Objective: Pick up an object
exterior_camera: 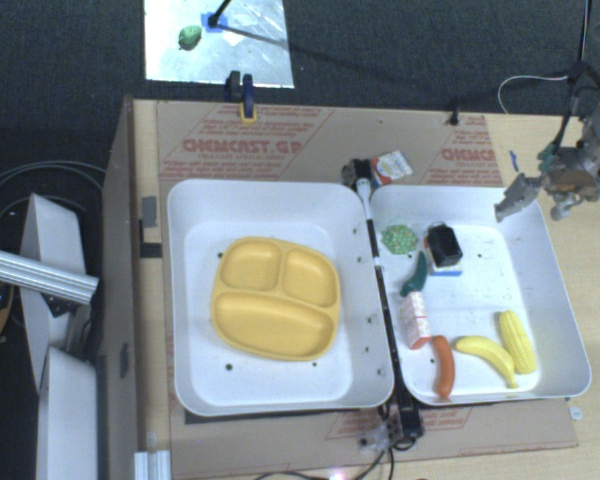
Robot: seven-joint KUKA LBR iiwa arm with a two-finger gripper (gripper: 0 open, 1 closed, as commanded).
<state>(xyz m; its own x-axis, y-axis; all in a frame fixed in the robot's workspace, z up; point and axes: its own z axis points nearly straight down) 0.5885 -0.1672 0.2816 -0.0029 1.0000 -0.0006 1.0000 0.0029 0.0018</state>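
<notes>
Across the middle of the frame two shallow white bins are seen side by side on a brown cardboard-covered bench. The left bin is occupied by a yellow compartment tray, laid flat near its centre, with three sections facing up.

The loose objects are gathered in the right bin. Near its upper left corner a green round piece is found, and just beside it, to the right, a black block. Below these a dark green curved piece is set at a slant, and below that a white and red packet. Toward the lower part of the bin an orange-red sausage lies nearly upright in the frame, with a yellow banana just to its right and a yellow corn cob beside the banana, near the right wall.

At the right edge of the frame, level with the upper rim of the right bin, the gripper is seen, above the bin's upper right corner and well apart from all the objects. Nothing is seen between its parts, and whether it is apart or together cannot be told from this view.

A small white and orange packet rests on the cardboard just above the gap between the bins.
</notes>
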